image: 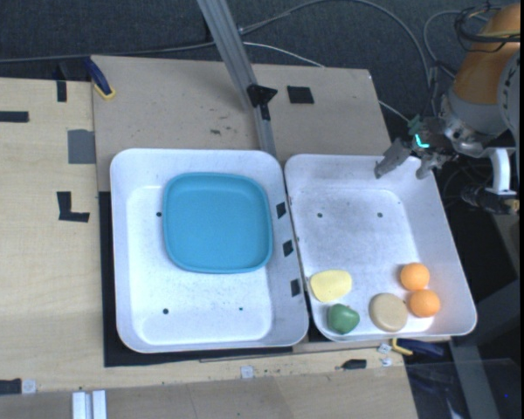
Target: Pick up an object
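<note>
Camera view, from the left: the left bin holds a blue plate, lying flat in its upper middle part. Just beside it, edges nearly touching, sits the right bin. Its upper part is bare; the objects are gathered along its near edge. A yellow piece lies at the lower left, with a green piece just below it. To their right is a beige round piece, and beside that two orange balls, one above the other, close together near the right wall. The gripper hangs over the bin's upper right corner, well apart from all the objects. Its two fingers are spread apart, with nothing between them. The grey arm reaches in from the right.
</note>
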Tool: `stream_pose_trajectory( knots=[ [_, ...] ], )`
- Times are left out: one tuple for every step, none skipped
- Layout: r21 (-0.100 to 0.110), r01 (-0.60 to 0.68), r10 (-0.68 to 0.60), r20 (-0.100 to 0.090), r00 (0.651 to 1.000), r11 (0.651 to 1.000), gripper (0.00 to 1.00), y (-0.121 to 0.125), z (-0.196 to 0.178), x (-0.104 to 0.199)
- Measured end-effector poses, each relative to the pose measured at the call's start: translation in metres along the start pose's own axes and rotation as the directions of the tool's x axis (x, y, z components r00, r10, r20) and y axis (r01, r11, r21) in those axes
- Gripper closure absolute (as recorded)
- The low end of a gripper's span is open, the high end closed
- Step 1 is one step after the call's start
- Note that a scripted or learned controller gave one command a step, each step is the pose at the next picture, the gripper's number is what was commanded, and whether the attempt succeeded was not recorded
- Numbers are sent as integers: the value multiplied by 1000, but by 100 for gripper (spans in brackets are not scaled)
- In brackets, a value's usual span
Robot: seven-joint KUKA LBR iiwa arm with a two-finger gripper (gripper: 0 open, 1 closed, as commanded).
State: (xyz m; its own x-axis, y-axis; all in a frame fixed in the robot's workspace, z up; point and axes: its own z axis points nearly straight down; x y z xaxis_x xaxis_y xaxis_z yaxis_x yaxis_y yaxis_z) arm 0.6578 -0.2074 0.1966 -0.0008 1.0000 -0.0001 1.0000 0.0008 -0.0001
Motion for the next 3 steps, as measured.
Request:
stream_pose_trajectory(
  knots=[
    [0, 0, 0, 0, 1000, 1000, 0, 0, 0, 0],
    [6, 0, 0, -1, 1000, 1000, 0, 0, 64, 1],
    [2, 0, 0, 0, 1000, 1000, 0, 0, 110, 2]
  ],
)
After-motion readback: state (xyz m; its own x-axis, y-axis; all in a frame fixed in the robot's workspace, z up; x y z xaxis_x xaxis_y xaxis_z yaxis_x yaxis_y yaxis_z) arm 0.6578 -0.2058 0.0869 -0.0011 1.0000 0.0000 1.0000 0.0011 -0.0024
